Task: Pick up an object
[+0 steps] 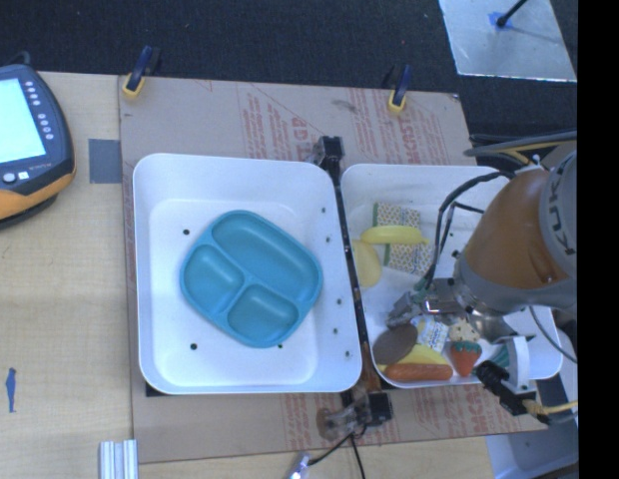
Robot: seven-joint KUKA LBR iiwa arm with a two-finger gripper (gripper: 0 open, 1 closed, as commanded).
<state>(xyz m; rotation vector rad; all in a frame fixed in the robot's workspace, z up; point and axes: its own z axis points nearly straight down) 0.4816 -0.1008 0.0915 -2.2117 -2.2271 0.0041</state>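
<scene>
Tool (426,307) down low in right bin (549,367), over toy-food pile (429,357) at near edge, likely lined up for grab. Grip state: cannot tell. Blue plate (252,278) alone in left bin (160,267).

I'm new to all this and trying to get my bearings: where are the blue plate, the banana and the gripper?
Blue plate (251,278): camera view, on its middle ridge.
Banana (392,235): camera view, on its middle.
Gripper (421,309): camera view, down among the toys in the right bin.
</scene>
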